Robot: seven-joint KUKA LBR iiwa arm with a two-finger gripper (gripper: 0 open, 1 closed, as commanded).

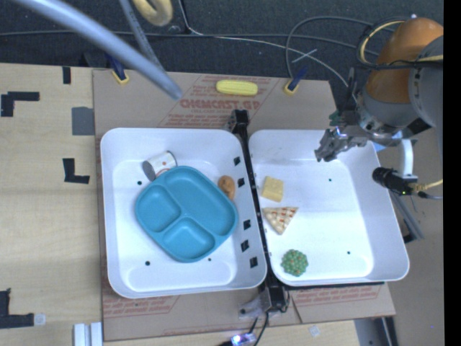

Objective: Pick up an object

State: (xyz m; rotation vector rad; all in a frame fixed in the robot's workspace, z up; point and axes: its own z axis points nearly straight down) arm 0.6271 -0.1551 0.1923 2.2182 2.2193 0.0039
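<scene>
A: How do the fingers of the gripper (325, 150) stand?

B: They point down over the far right part of the right bin (374, 193), near its back wall. At this size the dark fingertips blur together, so whether they are spread or pressed together cannot be told. Nothing is visible between them.

A: And just outward from the fingers?

B: The grey wrist rises to the right, capped by the orange band (403, 56). Below the gripper lies bare white bin floor.

A: Where are the objects that could be picked?

B: Along the left side of the right bin, well apart from the gripper: a pale yellow block (273, 189) nearest the back, a triangular wedge (281, 218) just in front of it, and a green bumpy ball (294, 262) nearest the front edge.

A: And the left bin (115, 193)?

B: It holds a blue divided tray (186, 213) lying flat, a small cup (159, 164) on its side touching the tray's back corner, and a brown rounded piece (227, 186) beside the divider between the bins.

A: Beyond the bins?

B: A yellow oblong item (237, 88) rests on the cardboard behind them.
</scene>
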